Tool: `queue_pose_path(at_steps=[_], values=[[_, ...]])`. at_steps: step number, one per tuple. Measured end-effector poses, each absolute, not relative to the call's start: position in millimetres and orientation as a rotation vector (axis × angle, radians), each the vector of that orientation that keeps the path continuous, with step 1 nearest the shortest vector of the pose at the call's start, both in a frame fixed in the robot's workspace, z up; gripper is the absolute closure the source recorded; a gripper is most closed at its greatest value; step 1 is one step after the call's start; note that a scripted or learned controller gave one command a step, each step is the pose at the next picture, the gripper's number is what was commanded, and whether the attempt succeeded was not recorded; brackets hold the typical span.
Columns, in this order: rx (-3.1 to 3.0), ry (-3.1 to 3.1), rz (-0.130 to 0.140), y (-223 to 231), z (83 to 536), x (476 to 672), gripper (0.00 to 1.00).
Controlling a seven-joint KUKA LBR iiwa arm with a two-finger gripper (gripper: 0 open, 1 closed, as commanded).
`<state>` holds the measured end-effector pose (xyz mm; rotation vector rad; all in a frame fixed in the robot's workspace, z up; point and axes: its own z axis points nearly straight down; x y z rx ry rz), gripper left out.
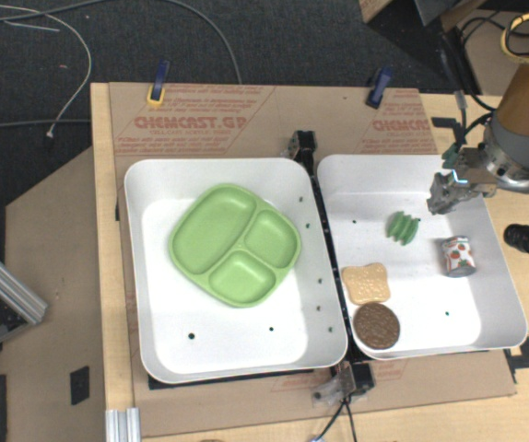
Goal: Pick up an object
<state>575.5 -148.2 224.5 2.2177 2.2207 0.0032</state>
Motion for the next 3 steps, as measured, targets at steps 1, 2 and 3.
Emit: queue_pose_path(at_steps=[1, 2, 3], values=[[2.217, 2.228, 0.002, -102, 232, 575.6, 1.00], [2.214, 2.229, 0.006, -53, 240, 581.5, 1.00], [2.218, 2.230, -0.001, -8, 231, 584.7, 1.00]])
